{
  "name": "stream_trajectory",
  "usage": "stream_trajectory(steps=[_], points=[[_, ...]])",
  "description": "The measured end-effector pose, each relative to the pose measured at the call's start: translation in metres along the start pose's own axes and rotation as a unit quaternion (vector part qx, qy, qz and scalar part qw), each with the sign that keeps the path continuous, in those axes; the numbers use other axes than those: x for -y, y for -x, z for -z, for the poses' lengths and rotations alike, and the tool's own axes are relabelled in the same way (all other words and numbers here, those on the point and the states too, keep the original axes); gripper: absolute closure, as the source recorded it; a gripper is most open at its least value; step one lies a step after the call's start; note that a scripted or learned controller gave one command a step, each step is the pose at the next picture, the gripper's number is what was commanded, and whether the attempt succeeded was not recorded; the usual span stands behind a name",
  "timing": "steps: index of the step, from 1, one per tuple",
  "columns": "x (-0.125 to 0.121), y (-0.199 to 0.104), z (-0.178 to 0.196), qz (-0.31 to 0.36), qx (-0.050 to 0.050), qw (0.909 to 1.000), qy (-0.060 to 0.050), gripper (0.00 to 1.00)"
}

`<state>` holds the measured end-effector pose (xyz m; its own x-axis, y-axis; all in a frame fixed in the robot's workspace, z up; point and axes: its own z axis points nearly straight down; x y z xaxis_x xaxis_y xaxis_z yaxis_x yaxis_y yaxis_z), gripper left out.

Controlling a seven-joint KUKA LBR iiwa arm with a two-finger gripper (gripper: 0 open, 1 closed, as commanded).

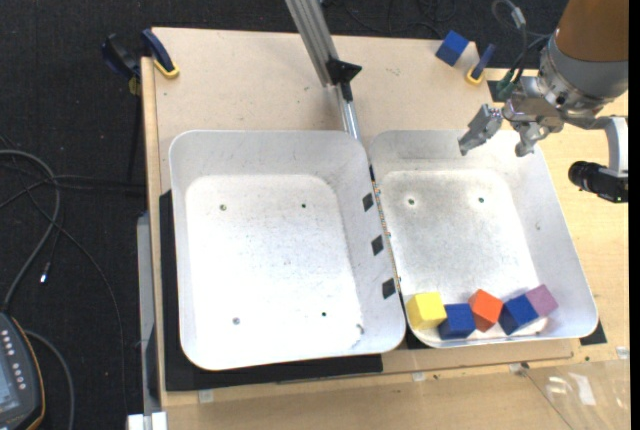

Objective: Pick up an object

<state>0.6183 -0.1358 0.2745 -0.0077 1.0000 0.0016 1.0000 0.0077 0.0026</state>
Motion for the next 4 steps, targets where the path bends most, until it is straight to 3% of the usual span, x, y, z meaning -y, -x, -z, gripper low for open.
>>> stream_trajectory(steps=[1,2,4], points=[[-0.033,-0.029,-0.042,-0.001,0.001,1.0000,-0.002,0.00],[0.017,-0.030,0.042,-0.004,0.002,1.0000,0.003,0.00],[-0.061,-0.071,0.053,-0.001,0.001,1.0000,0.001,0.00]])
